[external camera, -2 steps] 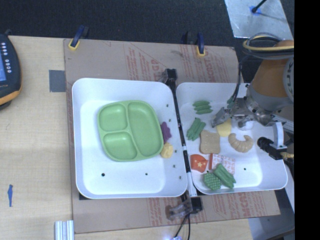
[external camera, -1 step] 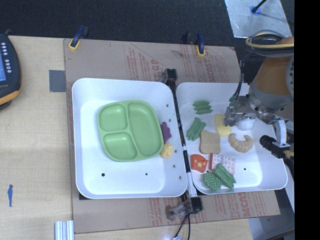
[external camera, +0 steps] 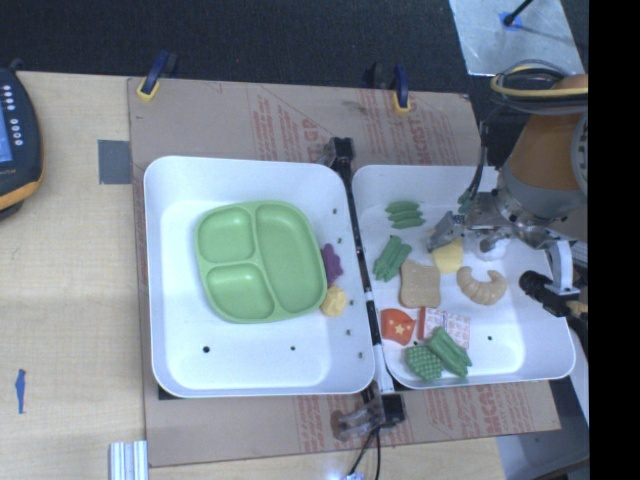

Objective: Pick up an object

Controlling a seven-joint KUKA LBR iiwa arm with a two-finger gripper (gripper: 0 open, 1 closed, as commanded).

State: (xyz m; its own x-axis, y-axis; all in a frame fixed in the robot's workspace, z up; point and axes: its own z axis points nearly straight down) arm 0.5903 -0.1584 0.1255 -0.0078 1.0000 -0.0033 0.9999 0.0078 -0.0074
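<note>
currently, at the far left edge of the bench, a black and orange handheld controller lies on the wood surface. a grey tape patch sits just right of it, beside the left bin. the left bin holds a green divided plate, tilted slightly, with three compartments. a small purple item touches the plate's right rim, and a small yellow item lies just below it, against the plate's lower right corner.

the right bin adjoins the left bin along a shared edge. its contents, from left: a green pea pod lying diagonally; a smaller green pod above it; a red piece with a yellow star; a slice of toast; a red and white packet; two green vegetable pieces near the front wall; a yellow block; a croissant.

the gripper hangs over the rear part of the right bin, just above the yellow block and behind the croissant. the state of the pincer cannot be determined. no object is seen between its parts. the arm, with its orange band, enters from the right.
</note>
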